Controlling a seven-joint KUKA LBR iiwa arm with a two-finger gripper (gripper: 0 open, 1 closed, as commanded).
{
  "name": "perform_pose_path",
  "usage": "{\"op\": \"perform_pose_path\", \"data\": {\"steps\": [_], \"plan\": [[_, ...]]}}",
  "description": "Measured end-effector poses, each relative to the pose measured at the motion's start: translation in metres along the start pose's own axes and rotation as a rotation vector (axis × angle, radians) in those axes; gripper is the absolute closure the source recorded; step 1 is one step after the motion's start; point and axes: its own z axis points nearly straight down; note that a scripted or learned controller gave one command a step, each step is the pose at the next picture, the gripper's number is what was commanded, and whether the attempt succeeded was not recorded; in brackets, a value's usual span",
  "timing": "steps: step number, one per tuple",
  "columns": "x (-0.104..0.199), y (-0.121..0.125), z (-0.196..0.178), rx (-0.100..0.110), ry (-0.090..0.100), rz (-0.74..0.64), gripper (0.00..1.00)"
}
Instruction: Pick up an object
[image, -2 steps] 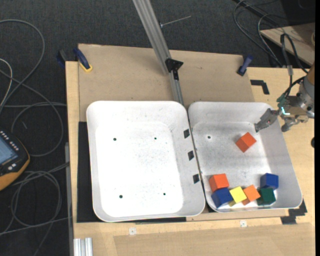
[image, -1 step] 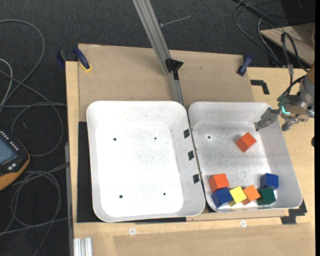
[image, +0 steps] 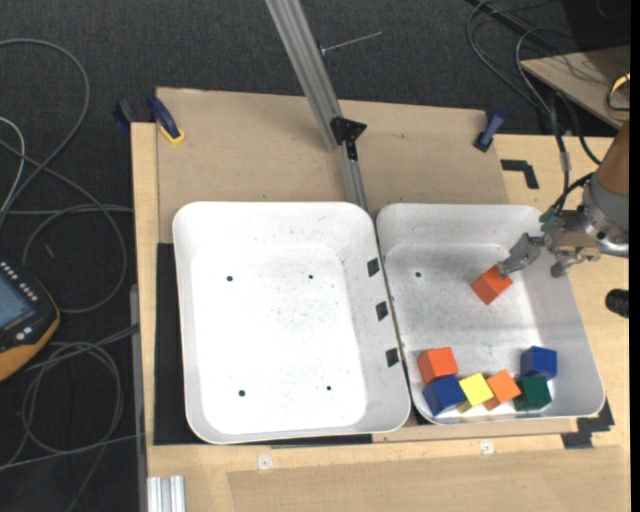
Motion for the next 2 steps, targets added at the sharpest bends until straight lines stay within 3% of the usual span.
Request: {"op": "perform_pose_path", "data": {"steps": [2], "plan": [[0.001,-0.009,0.088,0.0,0.001,0.0,0.0]]}}
